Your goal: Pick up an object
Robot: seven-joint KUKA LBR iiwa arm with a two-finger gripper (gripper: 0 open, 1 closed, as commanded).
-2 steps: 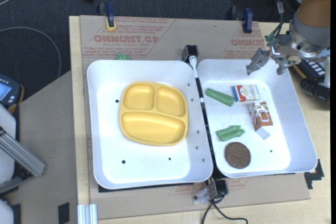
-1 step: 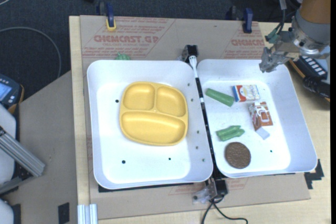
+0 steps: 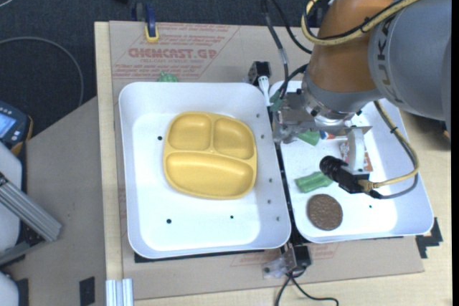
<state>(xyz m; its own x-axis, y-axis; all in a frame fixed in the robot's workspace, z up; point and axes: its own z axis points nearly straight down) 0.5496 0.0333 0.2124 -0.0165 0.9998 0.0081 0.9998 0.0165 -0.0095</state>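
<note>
The arm's wrist, with its orange band, hangs over the upper part of the right bin, and my gripper is low at that bin's upper left corner. A small green piece pokes out just beneath the gripper; whether it is held cannot be told. Lower in the bin lie a green block and a brown round disc. A red and white item lies to the right, partly hidden by the arm.
The left bin holds a yellow divided plate at its middle. A black cable plug off the arm hangs above the right bin. Cardboard lies under both bins, and a wall divides them.
</note>
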